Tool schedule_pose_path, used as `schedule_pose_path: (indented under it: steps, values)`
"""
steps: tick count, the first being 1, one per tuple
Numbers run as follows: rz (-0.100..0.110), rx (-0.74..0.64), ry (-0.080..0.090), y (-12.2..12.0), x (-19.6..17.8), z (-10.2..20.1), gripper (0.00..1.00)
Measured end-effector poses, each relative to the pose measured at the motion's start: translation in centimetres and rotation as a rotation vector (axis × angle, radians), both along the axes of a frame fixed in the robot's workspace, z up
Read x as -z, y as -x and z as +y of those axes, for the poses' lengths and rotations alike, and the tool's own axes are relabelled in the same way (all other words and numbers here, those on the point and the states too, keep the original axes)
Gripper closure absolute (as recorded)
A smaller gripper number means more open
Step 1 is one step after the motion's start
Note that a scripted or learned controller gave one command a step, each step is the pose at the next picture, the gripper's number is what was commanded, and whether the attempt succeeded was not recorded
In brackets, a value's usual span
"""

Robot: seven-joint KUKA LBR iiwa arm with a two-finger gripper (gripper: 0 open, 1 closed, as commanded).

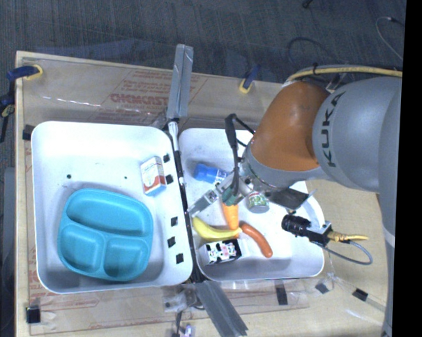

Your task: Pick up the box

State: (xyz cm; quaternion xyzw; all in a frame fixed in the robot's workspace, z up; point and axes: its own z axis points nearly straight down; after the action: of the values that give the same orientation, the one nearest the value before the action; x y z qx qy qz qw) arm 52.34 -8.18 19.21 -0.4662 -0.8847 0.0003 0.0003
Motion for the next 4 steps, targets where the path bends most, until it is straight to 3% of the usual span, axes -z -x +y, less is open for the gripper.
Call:
schedule_pose_path:
  steps: [1, 2, 3, 4]
  values:
    - [0.001, 0.158, -0.001, 4.7, -0.6, 1.5, 0.0]
    - [-0.001, 0.153, 0.0, 4.5, -1.6, 1.5, 1.0]
    - [-0.003, -0.257, 0.001, 1.2, -2.8, 5.1, 1.0]
    - [-0.001, 0.103, 0.0, -1.9, -2.2, 8.4, 1.0]
